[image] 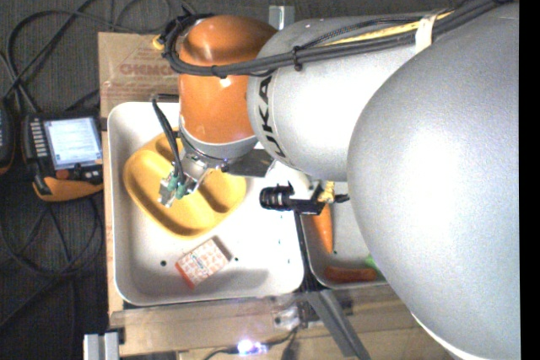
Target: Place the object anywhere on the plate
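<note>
**My arm over the yellow plate in the left bin**

My gripper hangs over the yellow plate, its tip above the plate's middle; whether it is open or closed I cannot tell (my orange wrist band and grey arm cover much of the plate's upper side). The plate lies in the left white bin. The object, a small red-and-white box, lies on the bin floor just below the plate, apart from its rim and apart from my gripper. To the plate's right, the second bin shows an orange-red item. Left of the plate, outside the bin, sits a handheld screen.
</note>
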`<control>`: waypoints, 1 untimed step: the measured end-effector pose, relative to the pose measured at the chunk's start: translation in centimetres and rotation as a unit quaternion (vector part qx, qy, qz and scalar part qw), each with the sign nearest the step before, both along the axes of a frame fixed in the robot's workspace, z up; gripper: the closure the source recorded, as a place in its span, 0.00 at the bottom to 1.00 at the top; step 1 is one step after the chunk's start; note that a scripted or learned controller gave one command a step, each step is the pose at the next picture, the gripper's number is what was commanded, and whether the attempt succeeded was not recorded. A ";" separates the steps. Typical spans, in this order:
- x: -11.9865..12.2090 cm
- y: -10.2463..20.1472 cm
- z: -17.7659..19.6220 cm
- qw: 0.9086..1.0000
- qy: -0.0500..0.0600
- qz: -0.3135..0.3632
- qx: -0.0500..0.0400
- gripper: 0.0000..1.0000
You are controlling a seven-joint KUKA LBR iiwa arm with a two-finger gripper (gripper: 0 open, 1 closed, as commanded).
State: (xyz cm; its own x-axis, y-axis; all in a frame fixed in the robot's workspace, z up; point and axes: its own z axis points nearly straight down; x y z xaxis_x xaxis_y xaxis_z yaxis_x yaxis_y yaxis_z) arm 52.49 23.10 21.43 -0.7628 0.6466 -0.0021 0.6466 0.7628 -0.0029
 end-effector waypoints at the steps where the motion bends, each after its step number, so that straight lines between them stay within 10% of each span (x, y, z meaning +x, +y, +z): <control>1: -4.2 -0.2 -5.0 0.999 0.002 0.046 0.000 1.00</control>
State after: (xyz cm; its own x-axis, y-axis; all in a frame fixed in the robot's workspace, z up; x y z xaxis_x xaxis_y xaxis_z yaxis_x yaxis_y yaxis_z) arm 48.24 22.90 16.43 -0.8195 0.5731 0.0008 0.5731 0.8195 -0.0043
